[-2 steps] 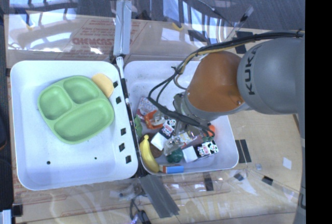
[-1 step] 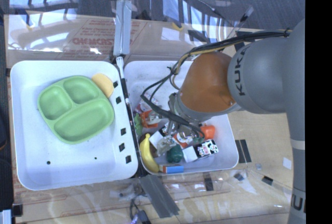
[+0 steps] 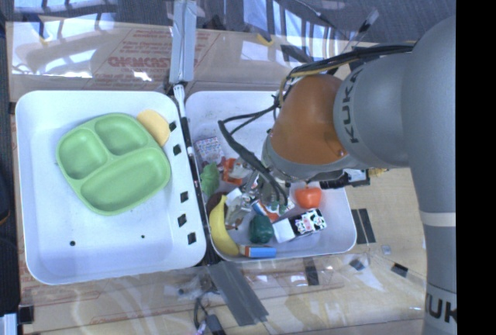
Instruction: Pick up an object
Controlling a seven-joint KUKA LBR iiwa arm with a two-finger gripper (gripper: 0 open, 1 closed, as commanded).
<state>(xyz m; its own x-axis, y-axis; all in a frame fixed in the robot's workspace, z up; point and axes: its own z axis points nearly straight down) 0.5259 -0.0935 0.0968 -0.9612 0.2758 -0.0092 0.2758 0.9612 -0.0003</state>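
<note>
Left bin (image 3: 31, 248), left half of frame: green divided plate (image 3: 115, 161) lying flat, yellow piece (image 3: 155, 125) tucked at plate's upper right edge. Right bin (image 3: 345, 236), centre frame: clutter heaped at lower left corner, so likely pick targets crowd there. Banana (image 3: 218, 229) along left wall, dark green lump (image 3: 260, 229) beside it, red ball (image 3: 308, 196), black-and-white box (image 3: 310, 222) right of those. Claw (image 3: 260, 198) low among clutter, above dark green lump; cannot tell its state. Grey arm (image 3: 403, 116) fills right of frame.
</note>
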